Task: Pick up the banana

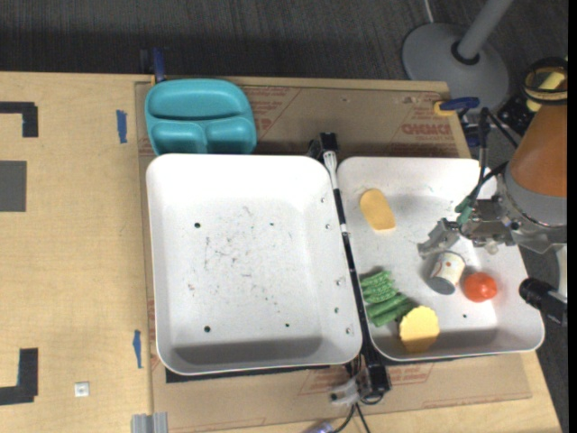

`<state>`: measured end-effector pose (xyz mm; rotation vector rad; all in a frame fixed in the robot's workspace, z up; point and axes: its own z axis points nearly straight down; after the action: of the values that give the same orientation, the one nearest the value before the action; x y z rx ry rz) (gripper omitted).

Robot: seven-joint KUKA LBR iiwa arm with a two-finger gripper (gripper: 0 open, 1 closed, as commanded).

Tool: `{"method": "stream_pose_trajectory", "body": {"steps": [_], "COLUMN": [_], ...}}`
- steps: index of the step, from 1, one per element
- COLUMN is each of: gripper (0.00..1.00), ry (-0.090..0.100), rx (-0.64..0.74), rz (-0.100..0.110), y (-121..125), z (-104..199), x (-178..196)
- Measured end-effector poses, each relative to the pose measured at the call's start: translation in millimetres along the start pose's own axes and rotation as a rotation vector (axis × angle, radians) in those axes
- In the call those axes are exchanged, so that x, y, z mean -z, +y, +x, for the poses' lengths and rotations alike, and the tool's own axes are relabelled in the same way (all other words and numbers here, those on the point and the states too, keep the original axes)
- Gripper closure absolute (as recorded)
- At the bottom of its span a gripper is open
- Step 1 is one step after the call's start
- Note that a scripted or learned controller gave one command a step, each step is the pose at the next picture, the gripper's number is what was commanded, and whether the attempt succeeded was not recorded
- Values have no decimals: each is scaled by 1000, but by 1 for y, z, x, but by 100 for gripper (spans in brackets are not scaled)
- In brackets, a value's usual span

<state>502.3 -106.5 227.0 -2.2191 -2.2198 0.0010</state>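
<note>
Two yellow things lie in the right bin [505, 332]. A bright yellow chunk [419, 325], which looks like the banana, rests near the front wall. A paler, orange-yellow piece [378, 209] lies toward the back left. My gripper [440, 242] hangs over the middle of this bin, between the two. It is right above a small white and grey cylinder [445, 271]. The gripper is well apart from both yellow things and none of them is in its grasp.
A red tomato [480, 286] sits just right of the cylinder. Green bean pods [382, 297] lie beside the bright yellow chunk, against the bin's left wall. The left bin [243, 251] adjoins it. A teal divided tray [200, 115] stands behind the left bin.
</note>
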Motion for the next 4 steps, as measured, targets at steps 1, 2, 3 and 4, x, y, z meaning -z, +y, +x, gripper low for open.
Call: {"method": "stream_pose_trajectory", "body": {"steps": [1,2,3,4], "gripper": [0,0,0,0], "ry": [0,-1,-2,-1], "rx": [409,682,675,671], "rz": [0,-1,-4,-4], "y": [-23,-22,-23,-22], "z": [39,109,187,249], "x": [-42,-42,-43,-141]}}
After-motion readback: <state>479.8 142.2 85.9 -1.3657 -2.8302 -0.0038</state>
